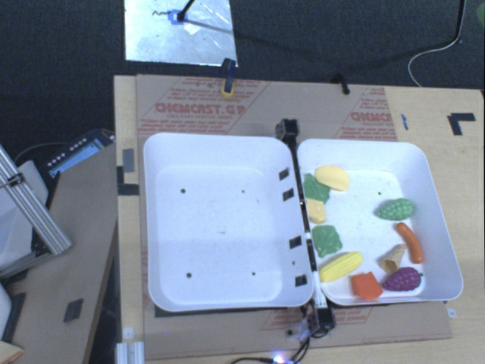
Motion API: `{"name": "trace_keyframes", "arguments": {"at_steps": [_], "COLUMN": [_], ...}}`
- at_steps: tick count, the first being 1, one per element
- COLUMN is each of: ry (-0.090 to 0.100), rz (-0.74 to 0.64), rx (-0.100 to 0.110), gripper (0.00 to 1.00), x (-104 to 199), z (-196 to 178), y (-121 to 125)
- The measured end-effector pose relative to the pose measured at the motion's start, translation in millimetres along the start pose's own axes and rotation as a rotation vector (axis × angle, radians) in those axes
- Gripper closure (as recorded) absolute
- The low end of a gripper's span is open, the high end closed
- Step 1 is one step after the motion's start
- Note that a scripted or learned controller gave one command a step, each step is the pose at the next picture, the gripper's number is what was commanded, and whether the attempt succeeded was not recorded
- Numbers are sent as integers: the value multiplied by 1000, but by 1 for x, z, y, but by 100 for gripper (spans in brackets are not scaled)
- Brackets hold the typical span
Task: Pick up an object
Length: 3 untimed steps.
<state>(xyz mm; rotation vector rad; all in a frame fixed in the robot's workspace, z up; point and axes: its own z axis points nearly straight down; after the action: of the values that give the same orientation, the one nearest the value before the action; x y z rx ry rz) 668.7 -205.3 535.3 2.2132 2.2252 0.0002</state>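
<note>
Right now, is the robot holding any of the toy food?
No, nothing is held. The toy food, like the corn and purple grapes, lies loose in the right bin.

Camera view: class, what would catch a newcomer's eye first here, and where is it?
The bright toy foods crowded in the right bin: a yellow corn cob, an orange block and purple grapes along its near edge, a green bumpy fruit farther back. Beside it lies the plain white left bin.

Red "CHEMCAST GP" print — on the board [198, 106]
</note>
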Motion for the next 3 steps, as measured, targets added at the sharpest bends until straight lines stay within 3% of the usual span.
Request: {"name": "trace_keyframes", "arguments": {"at_steps": [3], "ry": [0], "rz": [0], "rx": [0], "gripper": [100], "x": [0], "z": [0], "y": [0]}}
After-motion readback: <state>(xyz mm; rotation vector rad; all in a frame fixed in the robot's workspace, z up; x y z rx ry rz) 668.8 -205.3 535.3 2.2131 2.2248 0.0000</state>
